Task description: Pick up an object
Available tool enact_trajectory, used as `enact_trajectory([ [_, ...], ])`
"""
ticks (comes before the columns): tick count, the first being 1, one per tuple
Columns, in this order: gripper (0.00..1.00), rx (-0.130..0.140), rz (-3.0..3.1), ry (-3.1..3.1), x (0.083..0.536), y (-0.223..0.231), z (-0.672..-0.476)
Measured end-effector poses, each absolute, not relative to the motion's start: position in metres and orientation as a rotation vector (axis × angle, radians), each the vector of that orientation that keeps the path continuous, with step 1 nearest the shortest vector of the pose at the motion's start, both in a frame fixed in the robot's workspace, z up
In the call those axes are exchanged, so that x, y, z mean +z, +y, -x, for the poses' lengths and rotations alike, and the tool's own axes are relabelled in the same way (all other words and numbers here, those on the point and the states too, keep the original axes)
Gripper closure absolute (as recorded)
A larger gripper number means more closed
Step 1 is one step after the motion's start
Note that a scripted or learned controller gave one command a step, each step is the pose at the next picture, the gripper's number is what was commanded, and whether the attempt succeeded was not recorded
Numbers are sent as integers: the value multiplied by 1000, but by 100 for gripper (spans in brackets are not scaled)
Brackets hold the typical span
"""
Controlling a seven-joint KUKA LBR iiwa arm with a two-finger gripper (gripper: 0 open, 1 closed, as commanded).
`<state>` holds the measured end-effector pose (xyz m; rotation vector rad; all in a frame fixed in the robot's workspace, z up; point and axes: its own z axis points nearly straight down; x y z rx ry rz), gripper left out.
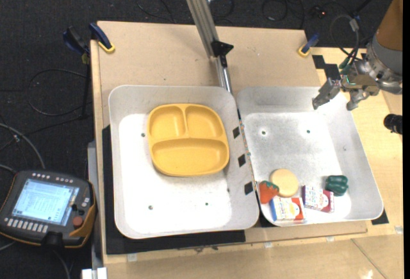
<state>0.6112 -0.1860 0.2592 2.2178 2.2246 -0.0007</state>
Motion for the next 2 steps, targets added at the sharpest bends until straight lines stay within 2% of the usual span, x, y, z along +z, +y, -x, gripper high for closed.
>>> enact_trajectory([
  [1, 0, -1, -2218, 2225, 259, -186, -611],
  [2, 0, -6, -2225, 2225, 196, -185, -606],
])
